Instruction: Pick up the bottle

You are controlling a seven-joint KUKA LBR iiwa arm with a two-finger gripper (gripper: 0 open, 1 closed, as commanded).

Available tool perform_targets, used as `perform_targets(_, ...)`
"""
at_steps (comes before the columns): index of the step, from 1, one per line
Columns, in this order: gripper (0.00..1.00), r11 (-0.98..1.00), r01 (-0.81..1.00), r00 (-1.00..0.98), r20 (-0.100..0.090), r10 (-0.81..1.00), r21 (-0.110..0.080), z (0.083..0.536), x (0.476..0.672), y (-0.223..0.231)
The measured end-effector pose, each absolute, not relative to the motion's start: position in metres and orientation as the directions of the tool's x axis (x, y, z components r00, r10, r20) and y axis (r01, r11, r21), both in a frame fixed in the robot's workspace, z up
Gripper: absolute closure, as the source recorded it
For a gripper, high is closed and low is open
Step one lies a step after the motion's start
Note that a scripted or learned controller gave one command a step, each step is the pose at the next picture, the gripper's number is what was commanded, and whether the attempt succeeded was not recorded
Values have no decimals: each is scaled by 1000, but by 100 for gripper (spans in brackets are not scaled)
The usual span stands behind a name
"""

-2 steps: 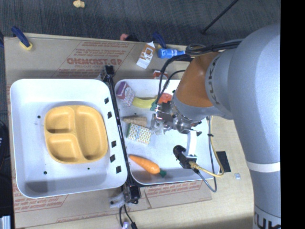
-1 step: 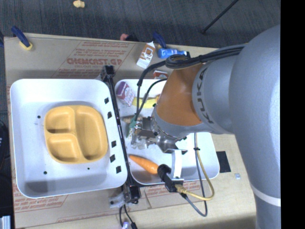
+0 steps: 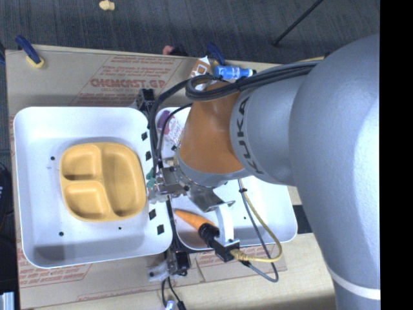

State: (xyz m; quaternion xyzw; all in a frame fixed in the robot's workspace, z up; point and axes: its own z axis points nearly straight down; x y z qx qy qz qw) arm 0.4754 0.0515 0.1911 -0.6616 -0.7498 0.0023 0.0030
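Note:
The arm (image 3: pixel 271 128) hangs low over the right bin (image 3: pixel 284 228) and hides most of it. A pale bottle-like object with a purple-marked label (image 3: pixel 170 126) peeks out at the bin's far left corner, just beside the orange wrist band. The gripper (image 3: pixel 162 182) sits below the wrist at the divide between the two bins, nearer to me than that object. Its body blocks the view of what lies under it.
A yellow divided plate (image 3: pixel 103 179) lies in the left bin (image 3: pixel 39 237). An orange carrot-shaped item (image 3: pixel 188 217) rests at the near left of the right bin. Cables loop off the wrist toward the front edge (image 3: pixel 258 257).

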Motion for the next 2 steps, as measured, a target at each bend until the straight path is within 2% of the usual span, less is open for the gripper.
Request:
perform_targets(1, 100, 231, 973, -231, 0, 973, -2, 290, 477, 5)
perform_targets(2, 100, 288, 957, -288, 1, 957, -5, 214, 476, 49)
